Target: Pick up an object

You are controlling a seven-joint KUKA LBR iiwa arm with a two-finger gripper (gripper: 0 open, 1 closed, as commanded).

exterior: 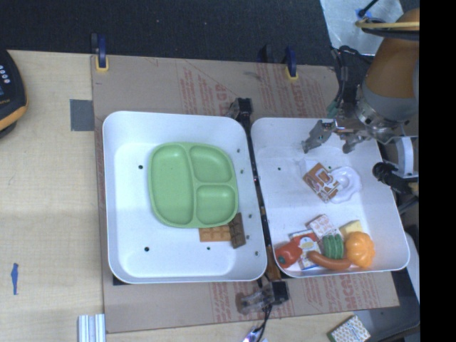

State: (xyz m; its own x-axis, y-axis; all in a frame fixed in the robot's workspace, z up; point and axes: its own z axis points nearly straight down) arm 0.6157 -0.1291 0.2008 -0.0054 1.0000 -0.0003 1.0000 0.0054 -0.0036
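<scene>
Two grey fingers of your gripper (332,140) stand spread apart, holding nothing, over the right white bin (285,191), with the clear-wrapped brown patterned packet (323,180) lying just below them.

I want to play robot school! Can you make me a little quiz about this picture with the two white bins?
1. True or false: the green plate lies in the left bin.
2. Which bin is the gripper above? A. left B. right
3. Fill in: the orange fruit toy sits next to a ____ toy vegetable.

Key: 1 true; 2 B; 3 green. The gripper's fingers are spread with nothing between them, above the wrapped snack.
</scene>
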